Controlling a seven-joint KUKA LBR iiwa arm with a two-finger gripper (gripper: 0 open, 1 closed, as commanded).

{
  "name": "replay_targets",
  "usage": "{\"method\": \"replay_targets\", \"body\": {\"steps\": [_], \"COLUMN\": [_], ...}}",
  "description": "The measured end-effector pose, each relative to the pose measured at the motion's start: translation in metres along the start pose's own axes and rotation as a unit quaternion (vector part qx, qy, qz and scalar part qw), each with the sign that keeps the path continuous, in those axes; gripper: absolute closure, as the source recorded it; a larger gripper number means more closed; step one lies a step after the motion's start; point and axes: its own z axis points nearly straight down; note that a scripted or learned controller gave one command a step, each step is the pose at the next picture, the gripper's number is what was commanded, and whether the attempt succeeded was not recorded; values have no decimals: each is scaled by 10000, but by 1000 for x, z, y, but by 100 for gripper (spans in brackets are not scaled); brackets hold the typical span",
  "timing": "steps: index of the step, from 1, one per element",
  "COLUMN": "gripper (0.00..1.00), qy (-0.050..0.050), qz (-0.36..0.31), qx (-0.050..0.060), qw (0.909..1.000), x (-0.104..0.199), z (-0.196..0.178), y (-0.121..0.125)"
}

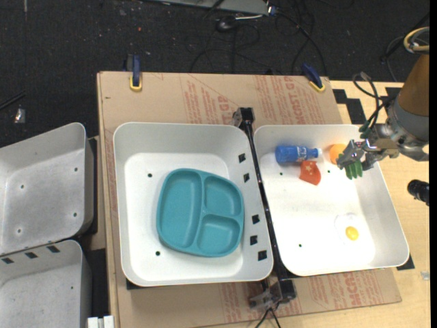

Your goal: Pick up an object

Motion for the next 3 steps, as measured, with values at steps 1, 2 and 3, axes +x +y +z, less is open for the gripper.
{"method": "replay_targets", "body": {"steps": [1, 2, 3], "gripper": [100, 100, 100], "qy": [2, 22, 19], "qz": [-4, -26, -23], "qx": [2, 39, 42], "qw": [10000, 10000, 10000], "x": [0, 60, 112], "z": [-38, -27, -21], "y": [1, -5, -25]}}
